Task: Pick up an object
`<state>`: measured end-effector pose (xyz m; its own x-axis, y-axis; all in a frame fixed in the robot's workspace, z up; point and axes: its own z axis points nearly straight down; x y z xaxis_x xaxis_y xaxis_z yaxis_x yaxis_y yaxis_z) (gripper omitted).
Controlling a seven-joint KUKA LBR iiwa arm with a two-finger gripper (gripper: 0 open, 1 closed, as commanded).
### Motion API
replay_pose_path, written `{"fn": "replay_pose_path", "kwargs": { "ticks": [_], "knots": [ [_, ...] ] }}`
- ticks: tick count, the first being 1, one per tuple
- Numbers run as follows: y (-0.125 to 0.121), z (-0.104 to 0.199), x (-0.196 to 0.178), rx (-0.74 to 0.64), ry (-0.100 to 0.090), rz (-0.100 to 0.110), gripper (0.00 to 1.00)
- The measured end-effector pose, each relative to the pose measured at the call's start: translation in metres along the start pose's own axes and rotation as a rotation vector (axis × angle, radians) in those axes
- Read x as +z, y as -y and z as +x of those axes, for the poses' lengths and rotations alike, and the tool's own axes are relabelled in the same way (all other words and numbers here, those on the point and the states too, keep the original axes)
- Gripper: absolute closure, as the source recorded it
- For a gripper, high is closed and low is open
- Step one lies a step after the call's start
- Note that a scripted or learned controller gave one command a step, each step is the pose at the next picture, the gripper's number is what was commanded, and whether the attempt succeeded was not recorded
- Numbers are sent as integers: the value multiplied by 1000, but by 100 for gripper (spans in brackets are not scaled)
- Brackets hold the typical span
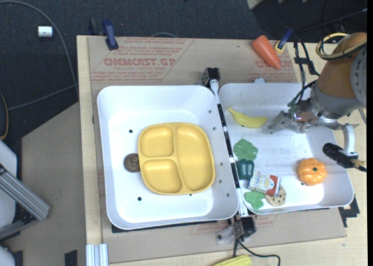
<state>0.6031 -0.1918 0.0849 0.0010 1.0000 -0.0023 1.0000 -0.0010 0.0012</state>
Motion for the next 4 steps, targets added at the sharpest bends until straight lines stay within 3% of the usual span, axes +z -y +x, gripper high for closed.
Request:
{"fn": "replay_pose_path", "kwargs": {
  "ticks": [1,2,3,4],
  "knots": [
    [-13,127,-101,-3,-4,-1,0],
    [83,77,-35,1,-2,4,0],
    [125,88,1,0,-3,3,0],
    [21,30,-16,-1,-1,-1,0]
  ]
}}
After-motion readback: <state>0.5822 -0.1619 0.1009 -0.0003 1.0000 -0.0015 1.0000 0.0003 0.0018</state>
